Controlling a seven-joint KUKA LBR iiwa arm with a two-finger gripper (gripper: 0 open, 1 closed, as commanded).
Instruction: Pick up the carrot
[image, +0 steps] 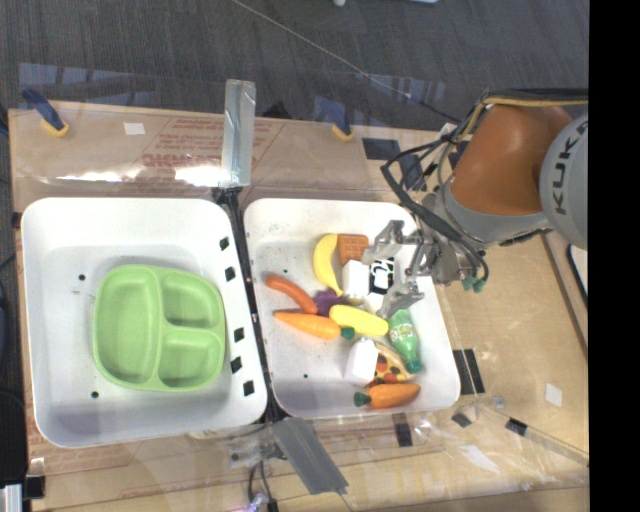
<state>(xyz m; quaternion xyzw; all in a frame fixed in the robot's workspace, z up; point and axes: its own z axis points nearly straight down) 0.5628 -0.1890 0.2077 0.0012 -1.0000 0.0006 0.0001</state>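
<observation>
Still early, by your reading: no carrot is lifted. The carrot (309, 324) lies flat on the floor of the right bin (300, 395), just left of the yellow banana (359, 320), with two more carrot-like pieces nearby. The gripper (400, 268) hovers above and right of that banana, fingers spread apart, nothing between them. Descent, closing and lift all remain.
</observation>
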